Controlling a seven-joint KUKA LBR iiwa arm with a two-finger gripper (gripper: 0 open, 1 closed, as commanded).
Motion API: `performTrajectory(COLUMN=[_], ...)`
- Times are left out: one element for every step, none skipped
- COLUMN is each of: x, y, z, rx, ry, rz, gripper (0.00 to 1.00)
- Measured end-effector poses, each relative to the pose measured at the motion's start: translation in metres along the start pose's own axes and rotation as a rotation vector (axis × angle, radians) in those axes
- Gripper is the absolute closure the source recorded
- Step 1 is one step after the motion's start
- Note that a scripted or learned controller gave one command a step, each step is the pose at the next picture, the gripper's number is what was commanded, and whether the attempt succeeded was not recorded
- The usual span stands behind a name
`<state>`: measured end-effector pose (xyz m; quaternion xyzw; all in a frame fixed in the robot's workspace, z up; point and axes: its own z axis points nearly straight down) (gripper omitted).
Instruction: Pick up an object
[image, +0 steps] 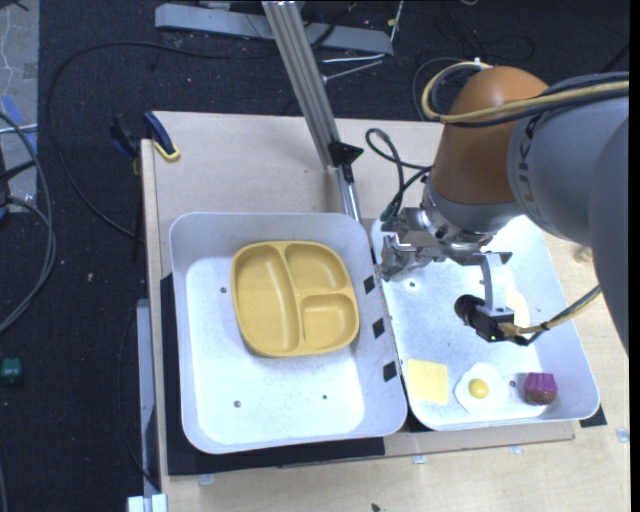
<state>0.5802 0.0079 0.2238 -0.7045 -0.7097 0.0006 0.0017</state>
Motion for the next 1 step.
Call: performTrajectory(x=[0.0535], y=[-0.0148], z=[0.0087], rx=[0.000], ry=[0.000], rz=[0.000], gripper=[1.00])
